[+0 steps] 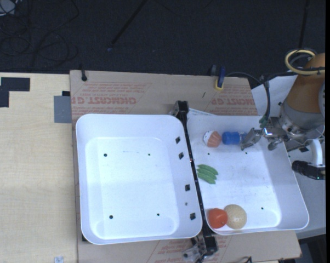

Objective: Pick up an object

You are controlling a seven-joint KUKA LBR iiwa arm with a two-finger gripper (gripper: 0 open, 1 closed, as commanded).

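My gripper [249, 139] hangs over the upper part of the right bin [274, 188], reaching in from the right. Its tip is just right of a small blue object [231, 138] and close to it; I cannot tell whether they touch. Left of the blue object lies an orange and white piece [212, 139]. A green pea pod [207, 172] rests near the bin's left wall. At the front of the bin, a red round object [217, 218] sits against a beige ball [236, 216].
The left bin [94, 147] stands beside the right one, with a black divider strip [189, 163] between them. Both rest on a cardboard sheet [126, 95]. The arm's grey and orange body [305, 100] rises at the right, with cables around it.
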